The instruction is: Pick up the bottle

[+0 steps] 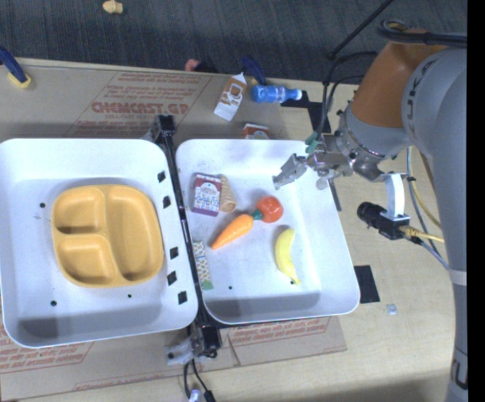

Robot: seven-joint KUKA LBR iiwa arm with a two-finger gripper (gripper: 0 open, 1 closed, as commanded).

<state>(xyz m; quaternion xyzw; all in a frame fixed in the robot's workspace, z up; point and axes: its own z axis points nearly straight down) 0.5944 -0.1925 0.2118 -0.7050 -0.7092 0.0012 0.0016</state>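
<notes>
Cardboard-covered bench [125, 107] bears two white bins | small blue plastic bottle [276, 95] is seen lying outside them, beyond right bin's far rim [250, 143] | two-finger gripper [291, 172] hangs over right bin, apparently parted, nothing held | bottle judged light, stiff, slippery, liable to roll; best gripped across mid-body.

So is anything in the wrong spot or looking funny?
Yes. The blue bottle lies on its side on the bench behind the right bin, outside both bins. A small carton lies tipped beside it.
</notes>
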